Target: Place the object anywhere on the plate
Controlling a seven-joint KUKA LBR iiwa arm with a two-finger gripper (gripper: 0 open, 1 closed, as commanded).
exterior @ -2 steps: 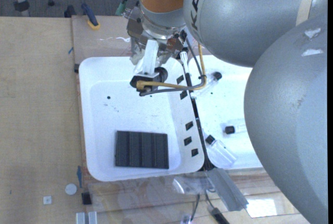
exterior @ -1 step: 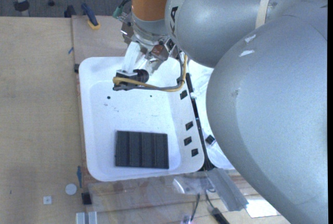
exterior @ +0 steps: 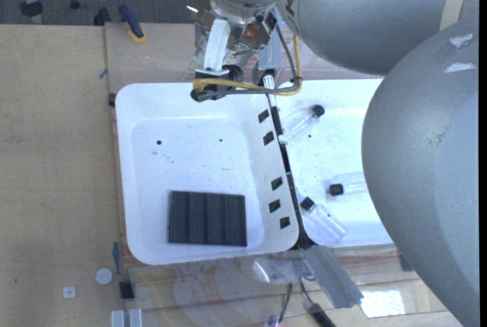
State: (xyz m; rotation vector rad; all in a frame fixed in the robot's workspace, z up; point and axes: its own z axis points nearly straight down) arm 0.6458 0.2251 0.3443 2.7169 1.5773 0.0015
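Observation:
A dark grey ribbed plate (exterior: 207,218) lies flat in the near part of the left bin (exterior: 137,166). Three clear tubes with black caps lie in the right bin (exterior: 342,150): one at the back (exterior: 300,122), one in the middle (exterior: 346,187), and one at the near left corner (exterior: 319,217). My gripper (exterior: 240,67) hangs over the back rim of the left bin, near the divider, far from the plate. Its two pale fingers (exterior: 214,48) stand apart, open, with nothing between them.
The divider between the bins (exterior: 278,166) carries several small black tabs. A blue clamp (exterior: 133,23) sits on the bench behind the left bin. The arm's big grey body covers the right side of the right bin.

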